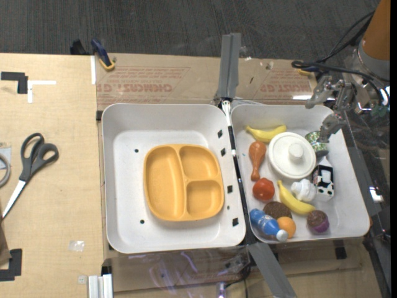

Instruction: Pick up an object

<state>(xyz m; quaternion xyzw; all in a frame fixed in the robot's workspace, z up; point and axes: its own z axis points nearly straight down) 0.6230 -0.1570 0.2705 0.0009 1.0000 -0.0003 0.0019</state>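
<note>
Gripper (330,124) at upper right of frame, over right bin (358,185) far edge; finger state can't be determined. Orange tray (184,182) sits in left bin (118,179), frame ctr.

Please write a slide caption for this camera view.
Tool above right bin of toy food; orange tray in left bin.

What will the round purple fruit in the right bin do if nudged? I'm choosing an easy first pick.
The round purple fruit looks ball-shaped, so it will probably roll when pushed. It sits in the right white bin near the corner wall, which might stop it. Its surface looks smooth, so fingers may slip off.
</note>
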